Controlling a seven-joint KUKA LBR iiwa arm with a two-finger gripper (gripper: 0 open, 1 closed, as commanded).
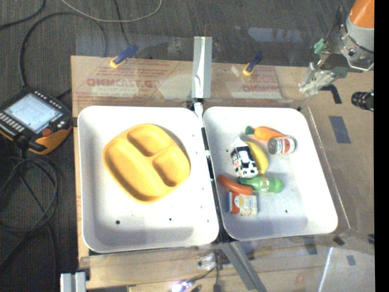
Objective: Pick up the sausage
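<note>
Gripper hangs above the bench beyond the right bin's far right corner, holding nothing; whether its fingers are parted cannot be told. Sausage lies in the right bin, touching the green bottle and carton.

Faint red lettering runs across the clear panel behind the left bin, too blurred to read; the small can, the carton and the handheld controller's screen carry print, none of it legible.
</note>
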